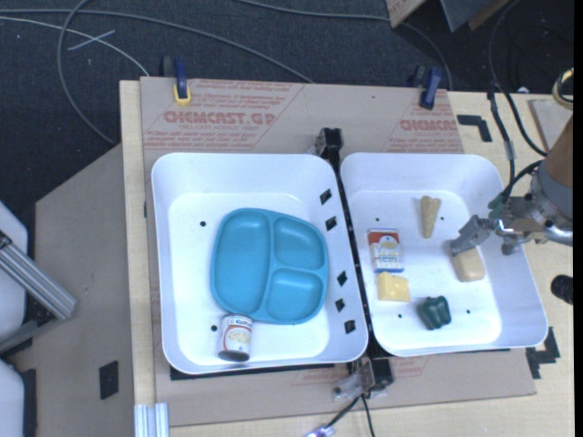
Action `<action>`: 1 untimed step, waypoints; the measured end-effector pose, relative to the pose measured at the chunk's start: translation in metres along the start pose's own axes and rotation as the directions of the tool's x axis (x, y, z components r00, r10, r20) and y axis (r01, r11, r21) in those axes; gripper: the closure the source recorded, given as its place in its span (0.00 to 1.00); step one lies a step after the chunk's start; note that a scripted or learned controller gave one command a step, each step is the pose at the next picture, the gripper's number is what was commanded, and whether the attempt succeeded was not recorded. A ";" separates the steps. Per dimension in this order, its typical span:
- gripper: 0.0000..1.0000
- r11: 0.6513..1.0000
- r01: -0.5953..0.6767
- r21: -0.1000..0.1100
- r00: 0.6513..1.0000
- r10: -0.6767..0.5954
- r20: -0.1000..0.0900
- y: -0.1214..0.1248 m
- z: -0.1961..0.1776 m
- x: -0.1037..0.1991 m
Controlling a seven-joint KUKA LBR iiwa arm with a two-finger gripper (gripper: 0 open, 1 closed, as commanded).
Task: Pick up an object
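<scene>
From my remote desk: the claw (475,241) hangs low in the right bin (510,330), at its right side, just over a tan bread-like lump (469,265). I can't tell whether the claw is spread or pressed together; nothing shows pinched in it. The arm (557,194) comes in from the right edge, wrist bent down & leftward, hoses trailing behind.

That lump, right of centre in the bin, looks to me the likeliest pick: prob. light toy food, stiff enough, slightly rounded, so I'd take it across its narrow sides. Other options in the same bin: a cone-shaped piece (428,215) farther back, a small printed box (385,250) w/ a yellow wedge (393,287) just nearer, & a green pepper (434,311) at the near side, glossy, maybe slippery.

The left bin (173,271) carries a blue divided plate (270,265) & a small can (236,338) on the bench's near-left side.
</scene>
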State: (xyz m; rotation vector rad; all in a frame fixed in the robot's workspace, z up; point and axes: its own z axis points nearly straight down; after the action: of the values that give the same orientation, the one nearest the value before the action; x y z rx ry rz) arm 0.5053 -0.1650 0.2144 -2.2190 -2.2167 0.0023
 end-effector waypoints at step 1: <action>0.00 1.000 0.001 0.002 1.000 -0.001 -0.001 0.000 0.063 -0.001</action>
State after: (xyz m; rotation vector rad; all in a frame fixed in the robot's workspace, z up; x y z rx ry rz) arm 0.5055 -0.1656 0.1511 -2.2168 -2.2162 0.0038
